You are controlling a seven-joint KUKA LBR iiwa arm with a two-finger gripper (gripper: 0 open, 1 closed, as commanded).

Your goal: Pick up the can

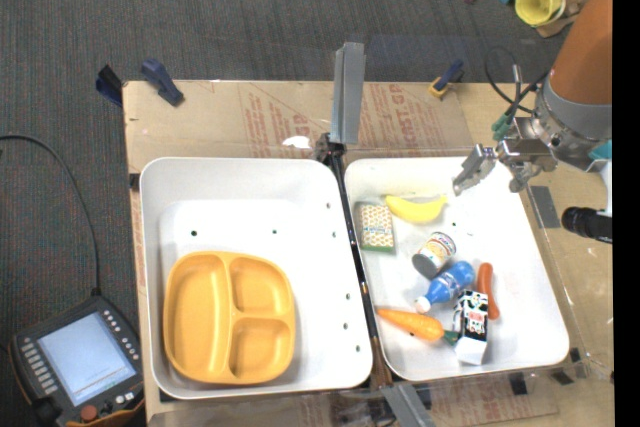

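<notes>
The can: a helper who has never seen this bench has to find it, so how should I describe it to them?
Look in the right white bin, the one crowded with small items. Near its middle, just below the banana and touching the top of the blue bottle, lies the can, tipped on its side. It is the only short metal cylinder there, with a pale round end and a dark label.

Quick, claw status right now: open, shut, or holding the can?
Claw: open, holding nothing, hanging above the right bin's back edge. The can lies in that bin, untouched.
</notes>
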